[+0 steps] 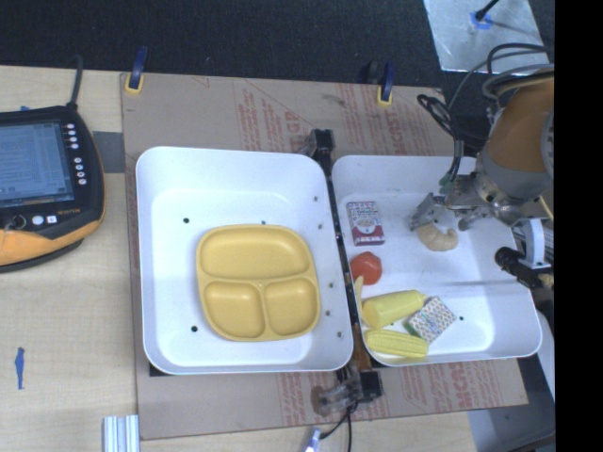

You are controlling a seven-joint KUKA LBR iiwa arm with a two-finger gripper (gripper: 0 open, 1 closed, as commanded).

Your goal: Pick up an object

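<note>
My gripper (441, 218) hangs in the back part of the right bin (499, 332), reaching in from the right. Its fingers stand apart, open, directly over a beige rounded lump (439, 238) that lies on the bin floor; nothing is lifted. Further left in the same bin a small red and white carton (364, 222) lies, with a red tomato (367, 267) just in front of it. Near the front wall lie two yellow corn cobs (392, 306) (396, 345) and a speckled packet (432, 319).
The left bin (160, 186) holds a yellow divided plate (257, 281). A tablet in an orange case (42, 182) rests on the bench at far left. Clamps (137, 69) (384, 81) pin the cardboard at the back. Cables (462, 111) trail behind the arm.
</note>
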